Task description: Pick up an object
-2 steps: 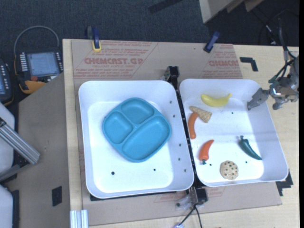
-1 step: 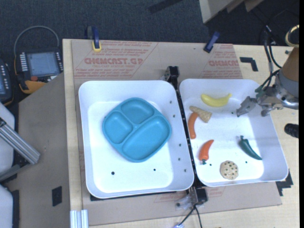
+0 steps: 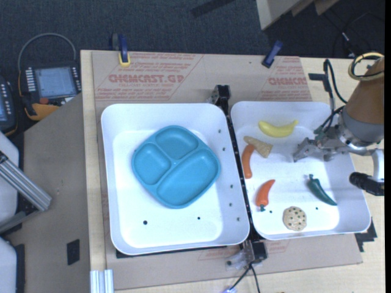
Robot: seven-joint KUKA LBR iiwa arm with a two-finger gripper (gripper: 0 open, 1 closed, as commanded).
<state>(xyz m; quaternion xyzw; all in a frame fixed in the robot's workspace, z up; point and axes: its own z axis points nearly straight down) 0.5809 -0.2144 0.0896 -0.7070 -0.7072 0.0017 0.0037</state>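
Overhead, two shallow white plastic bins sit side by side on a cardboard-covered bench (image 3: pixel 183 72), the left bin (image 3: pixel 116 182) holding a round blue plastic plate with three compartments (image 3: pixel 176 165) that lies near its middle. The right bin (image 3: pixel 348 221) carries a scatter of small toy foods: a curved yellow banana (image 3: pixel 277 127) near the far wall, a tan wedge shaped like a cone (image 3: pixel 259 146) just below it, a long orange carrot-like piece (image 3: pixel 247 161) touching or nearly touching that wedge, a red-orange pepper (image 3: pixel 264 193) toward the centre, a dark green chili pepper (image 3: pixel 320 190) to its right, and a round speckled cookie (image 3: pixel 294 218) close to the near wall. The grey arm with its orange band (image 3: pixel 368 102) reaches in from the right, its metal two-finger gripper (image 3: pixel 305 150) low over the right bin's far half, between the banana and the green chili and apart from both. Its fingers appear spread, pointing left, and nothing is seen between them. A handheld control pendant with a screen (image 3: pixel 54 82) lies on the dark floor to the bench's left.
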